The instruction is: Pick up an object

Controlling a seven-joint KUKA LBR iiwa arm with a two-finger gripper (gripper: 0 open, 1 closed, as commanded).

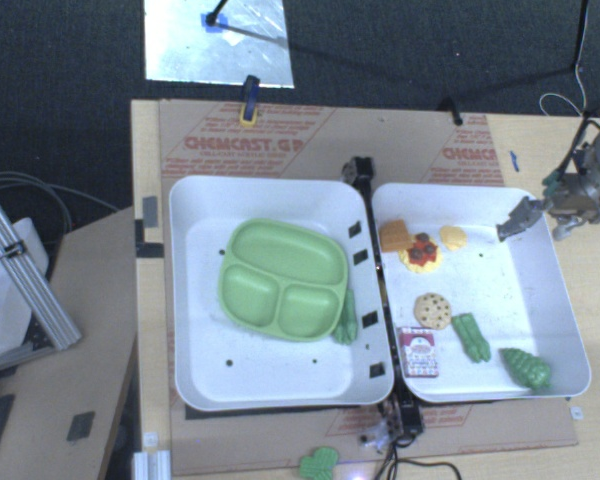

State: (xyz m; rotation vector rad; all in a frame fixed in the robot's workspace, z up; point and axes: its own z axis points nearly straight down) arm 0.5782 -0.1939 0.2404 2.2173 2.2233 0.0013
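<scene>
The right bin (540,268) holds several toy foods: an orange block (395,235), a red and yellow piece (422,253), a small yellow piece (453,237), a cookie (432,310), a green pickle (471,336), a green leafy piece (526,367) and a small red packet (420,353). My gripper (525,218) hangs over the bin's far right corner, apart from all of them, with its fingers spread open and nothing between them.
The left bin (200,268) holds a green divided tray (283,280), with a green piece (347,318) at its right edge. Another green toy (318,462) lies on the bench in front of the bins. A yellow clamp (249,103) sits at the bench's back.
</scene>
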